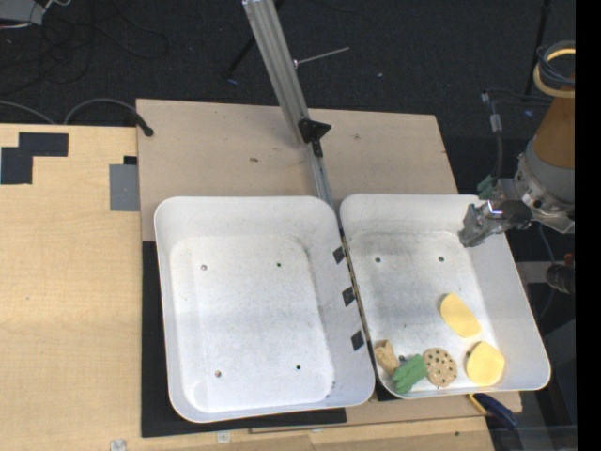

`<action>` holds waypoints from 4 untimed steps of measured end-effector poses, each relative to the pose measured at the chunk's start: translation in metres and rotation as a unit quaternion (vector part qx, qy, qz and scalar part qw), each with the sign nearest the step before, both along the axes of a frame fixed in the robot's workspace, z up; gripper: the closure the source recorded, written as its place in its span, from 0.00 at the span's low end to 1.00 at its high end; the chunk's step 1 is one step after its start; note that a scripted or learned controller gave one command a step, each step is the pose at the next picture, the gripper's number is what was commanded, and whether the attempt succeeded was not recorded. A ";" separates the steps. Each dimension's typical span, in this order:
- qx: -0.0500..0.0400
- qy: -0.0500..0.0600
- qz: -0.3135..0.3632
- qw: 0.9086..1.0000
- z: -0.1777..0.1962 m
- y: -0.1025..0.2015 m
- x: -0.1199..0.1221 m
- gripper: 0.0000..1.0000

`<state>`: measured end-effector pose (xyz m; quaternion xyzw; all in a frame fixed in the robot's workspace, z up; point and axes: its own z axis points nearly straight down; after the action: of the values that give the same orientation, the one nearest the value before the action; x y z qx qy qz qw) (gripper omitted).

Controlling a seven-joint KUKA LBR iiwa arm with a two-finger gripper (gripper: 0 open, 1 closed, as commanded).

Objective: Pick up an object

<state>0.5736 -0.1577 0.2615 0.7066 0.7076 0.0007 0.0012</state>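
Note:
My gripper [475,225] hangs over the far right part of the right bin [413,216], above bare floor, with nothing seen between its fingers. Two yellow pieces lie toward that bin's near right: one [459,315] in the middle right, another [485,364] at the near right corner. A round brown cookie-like piece [439,366], a green object [409,374] and a small tan object [385,354] sit along the near edge. All of them are well below the gripper in the view.
The left bin [188,224] stands beside the right one, with black clips [347,294] on the shared rim. A slanted aluminium bar [282,64] rises behind the bins. The arm [554,148] enters from the right.

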 end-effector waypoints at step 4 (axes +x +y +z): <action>0.001 0.004 0.001 1.000 -0.016 0.129 -0.025 1.00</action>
<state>0.5483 -0.0290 0.2456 0.7062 0.7080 -0.0012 -0.0025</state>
